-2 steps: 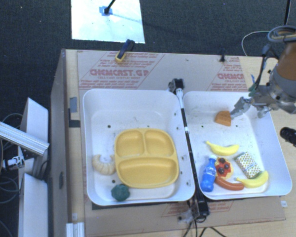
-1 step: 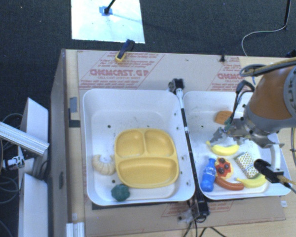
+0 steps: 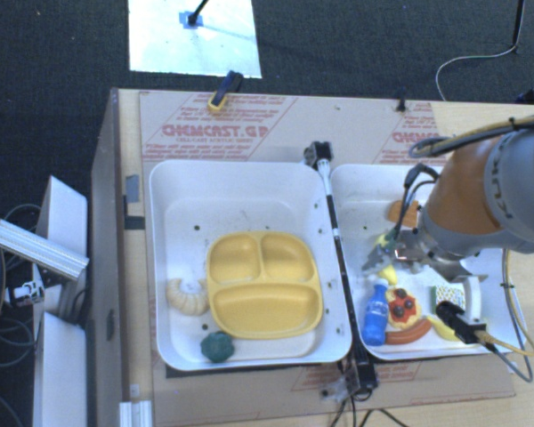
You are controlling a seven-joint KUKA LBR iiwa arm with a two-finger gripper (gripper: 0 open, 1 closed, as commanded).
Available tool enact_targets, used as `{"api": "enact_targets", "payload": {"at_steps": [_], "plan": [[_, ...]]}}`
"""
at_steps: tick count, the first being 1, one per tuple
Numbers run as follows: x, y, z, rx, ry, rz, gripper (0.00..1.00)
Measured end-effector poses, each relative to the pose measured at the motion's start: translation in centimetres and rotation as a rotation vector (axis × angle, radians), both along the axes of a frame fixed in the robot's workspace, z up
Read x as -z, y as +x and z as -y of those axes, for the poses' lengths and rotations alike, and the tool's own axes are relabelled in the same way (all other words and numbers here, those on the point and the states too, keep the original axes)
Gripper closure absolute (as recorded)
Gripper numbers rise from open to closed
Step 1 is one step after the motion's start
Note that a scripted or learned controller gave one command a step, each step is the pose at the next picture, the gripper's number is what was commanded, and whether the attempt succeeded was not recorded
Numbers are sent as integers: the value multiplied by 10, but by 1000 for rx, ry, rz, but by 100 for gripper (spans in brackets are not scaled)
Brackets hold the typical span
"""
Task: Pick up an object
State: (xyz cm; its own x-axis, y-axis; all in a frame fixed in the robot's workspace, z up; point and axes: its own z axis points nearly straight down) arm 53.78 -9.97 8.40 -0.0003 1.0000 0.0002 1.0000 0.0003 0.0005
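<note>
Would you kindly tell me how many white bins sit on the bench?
2: the left bin holds the yellow divided plate; the right bin lies under the arm.

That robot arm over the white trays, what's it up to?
It is trying to pick something up. The arm reaches in over the right bin, its hand low above a blue bottle and a small pizza toy. The left bin holds a yellow divided plate, a croissant-like toy and a green lump, all untouched.

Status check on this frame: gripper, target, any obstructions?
Gripper low in right bin, nothing visibly held. Blue bottle and pizza toy just below it. Nothing blocking; items crowded close together.
</note>
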Motion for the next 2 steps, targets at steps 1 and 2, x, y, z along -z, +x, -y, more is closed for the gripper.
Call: {"api": "enact_targets", "payload": {"at_steps": [1,2], "plan": [[-11,1,0,-1,0,3,100],[-101,17,-82,-4,1,3,100]]}}
